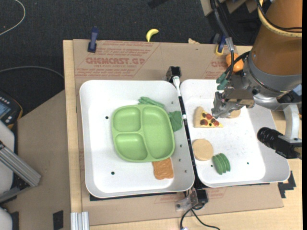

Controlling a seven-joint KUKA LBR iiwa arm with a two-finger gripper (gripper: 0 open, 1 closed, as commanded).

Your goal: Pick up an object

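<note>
A flat toy pizza slice (207, 119) with red dots lies in the right white plastic bin (249, 169), near a round tan cookie (203, 149). The grey gripper (221, 110) hangs just beside the slice; its grip cannot be told.
</note>
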